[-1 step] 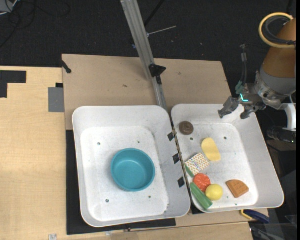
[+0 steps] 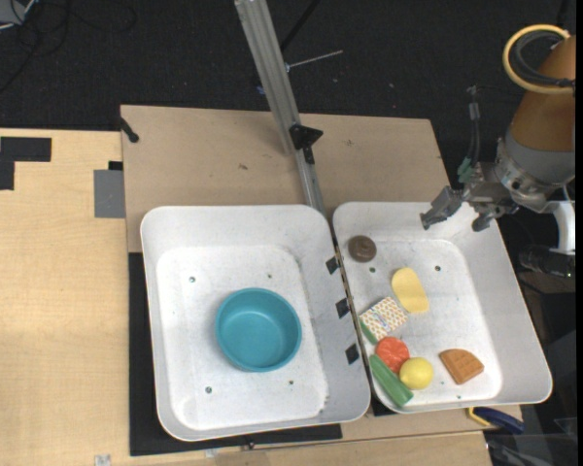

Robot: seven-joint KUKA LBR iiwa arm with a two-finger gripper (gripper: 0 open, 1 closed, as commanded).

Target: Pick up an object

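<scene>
The gripper (image 2: 459,212) is hanging spread and empty over the right bin (image 2: 486,260), likely lining up on the food below.

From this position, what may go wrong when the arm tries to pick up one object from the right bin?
1. The red item, yellow ball and green item lie packed together against the right bin wall; the gripper might push them apart or catch two.
2. The checkered block sits close to the divider between bins, so a finger may strike the rim.
3. The gripper hovers over the bin's far edge, away from every object; a straight descent likely closes on nothing.
</scene>
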